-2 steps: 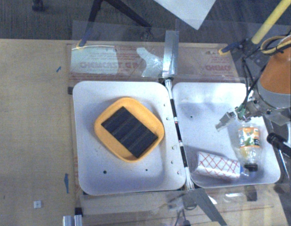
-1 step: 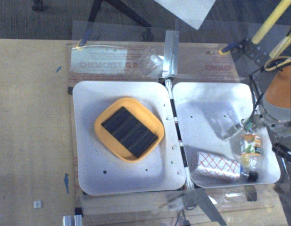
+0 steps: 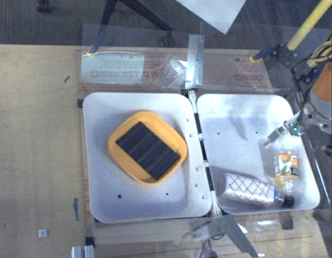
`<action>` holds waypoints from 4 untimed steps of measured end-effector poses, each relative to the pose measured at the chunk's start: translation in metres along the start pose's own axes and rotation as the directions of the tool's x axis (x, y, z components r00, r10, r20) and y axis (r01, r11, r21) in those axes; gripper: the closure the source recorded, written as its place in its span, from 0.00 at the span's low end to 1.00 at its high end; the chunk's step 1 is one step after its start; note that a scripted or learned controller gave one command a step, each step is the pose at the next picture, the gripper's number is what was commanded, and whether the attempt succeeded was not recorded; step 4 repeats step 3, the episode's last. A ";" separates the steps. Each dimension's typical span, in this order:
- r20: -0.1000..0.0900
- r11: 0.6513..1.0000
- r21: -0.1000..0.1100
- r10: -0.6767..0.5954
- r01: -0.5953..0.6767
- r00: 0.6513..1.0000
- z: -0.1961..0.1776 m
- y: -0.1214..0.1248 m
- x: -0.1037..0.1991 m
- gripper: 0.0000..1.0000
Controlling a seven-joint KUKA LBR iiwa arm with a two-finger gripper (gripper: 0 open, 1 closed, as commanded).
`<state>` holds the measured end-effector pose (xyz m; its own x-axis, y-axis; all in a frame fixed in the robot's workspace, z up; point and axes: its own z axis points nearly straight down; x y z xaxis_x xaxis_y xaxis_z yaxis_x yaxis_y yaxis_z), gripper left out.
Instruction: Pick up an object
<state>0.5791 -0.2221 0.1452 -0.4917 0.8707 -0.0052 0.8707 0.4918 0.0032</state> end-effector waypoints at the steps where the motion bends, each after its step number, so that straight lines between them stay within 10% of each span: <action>1: 0.023 1.000 -0.023 0.002 -0.001 1.000 0.050 -0.047 0.025 0.00; 2: 0.035 0.999 -0.034 0.005 -0.004 0.999 0.037 -0.044 0.022 1.00; 3: -0.003 0.993 0.002 0.119 -0.119 0.993 -0.052 0.010 0.047 1.00; 4: -0.003 0.993 0.002 0.119 -0.119 0.993 -0.052 0.010 0.047 1.00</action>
